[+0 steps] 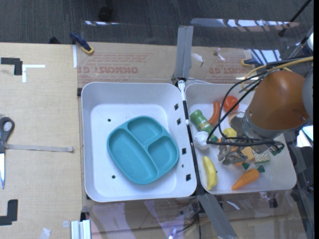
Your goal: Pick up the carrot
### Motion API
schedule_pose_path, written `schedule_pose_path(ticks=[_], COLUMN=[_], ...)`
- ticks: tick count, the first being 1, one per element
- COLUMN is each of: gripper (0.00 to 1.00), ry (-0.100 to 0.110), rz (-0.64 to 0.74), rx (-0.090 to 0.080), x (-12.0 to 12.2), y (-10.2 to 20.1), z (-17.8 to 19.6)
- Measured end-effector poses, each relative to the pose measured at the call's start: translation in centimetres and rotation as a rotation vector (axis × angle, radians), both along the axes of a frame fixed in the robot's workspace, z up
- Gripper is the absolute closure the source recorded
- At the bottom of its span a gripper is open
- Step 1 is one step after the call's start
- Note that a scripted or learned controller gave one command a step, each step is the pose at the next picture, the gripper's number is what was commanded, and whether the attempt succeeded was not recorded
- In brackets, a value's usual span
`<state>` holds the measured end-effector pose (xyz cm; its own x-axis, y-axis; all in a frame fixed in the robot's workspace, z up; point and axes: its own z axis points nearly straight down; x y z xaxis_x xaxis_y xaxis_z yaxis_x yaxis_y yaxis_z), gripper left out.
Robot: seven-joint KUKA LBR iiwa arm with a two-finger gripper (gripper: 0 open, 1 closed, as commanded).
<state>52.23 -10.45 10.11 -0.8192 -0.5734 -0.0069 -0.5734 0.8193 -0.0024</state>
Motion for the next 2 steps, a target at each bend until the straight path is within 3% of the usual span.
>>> schedule_pose_path(ticks=[1, 2], gripper=[1.00, 0.00], ry=[-0.004, -0.004], rz=[0.000, 0.000], rx=[0.001, 0.001], x=[0.20, 0.20], y=[0.08, 0.08], z=[0.94, 0.94])
